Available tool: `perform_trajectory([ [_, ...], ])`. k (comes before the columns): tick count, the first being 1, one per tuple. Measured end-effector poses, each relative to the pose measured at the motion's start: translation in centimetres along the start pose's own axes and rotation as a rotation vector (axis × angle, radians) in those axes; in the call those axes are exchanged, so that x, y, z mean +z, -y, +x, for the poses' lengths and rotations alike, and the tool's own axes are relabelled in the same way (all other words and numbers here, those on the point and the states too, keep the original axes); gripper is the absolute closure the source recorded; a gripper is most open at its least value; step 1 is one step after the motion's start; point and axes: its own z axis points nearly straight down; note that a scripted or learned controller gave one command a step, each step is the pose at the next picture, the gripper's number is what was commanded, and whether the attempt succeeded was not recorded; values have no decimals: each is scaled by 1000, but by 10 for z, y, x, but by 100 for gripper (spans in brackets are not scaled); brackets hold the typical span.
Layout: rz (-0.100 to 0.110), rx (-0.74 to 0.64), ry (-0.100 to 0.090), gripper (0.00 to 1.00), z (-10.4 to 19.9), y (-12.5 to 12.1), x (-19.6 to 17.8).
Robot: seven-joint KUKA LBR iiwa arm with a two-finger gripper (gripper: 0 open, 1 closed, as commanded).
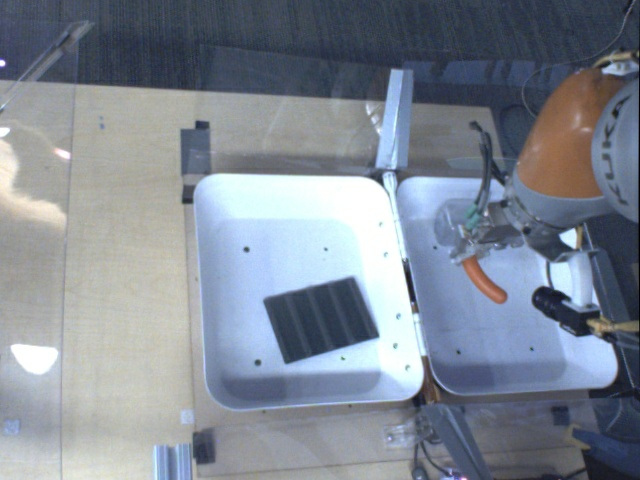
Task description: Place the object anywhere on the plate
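Camera view: gripper (pixel 472 240) in right bin (pixel 520 363), seemingly clamped on sausage (pixel 486 282) top end. Dark plate (pixel 320 319) in left bin (pixel 300 218), lower centre. Carry and placing left, probably.

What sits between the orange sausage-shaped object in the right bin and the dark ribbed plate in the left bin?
In the camera view, bare white floor and the two bins' adjoining rims separate the orange sausage-shaped object from the dark ribbed rectangular plate; nothing else lies between them.

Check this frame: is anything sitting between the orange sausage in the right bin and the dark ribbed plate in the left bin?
Only the bins' adjoining raised rims lie between the sausage and the plate. No loose object is visible on that path. The gripper is right at the sausage's upper end.
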Motion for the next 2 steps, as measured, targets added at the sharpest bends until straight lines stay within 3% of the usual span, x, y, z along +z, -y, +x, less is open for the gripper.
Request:
perform_trajectory([
  [1, 1, 49, -2, 100, 87, 19, -33],
  [2, -2, -135, -2, 100, 140, 23, -60],
])
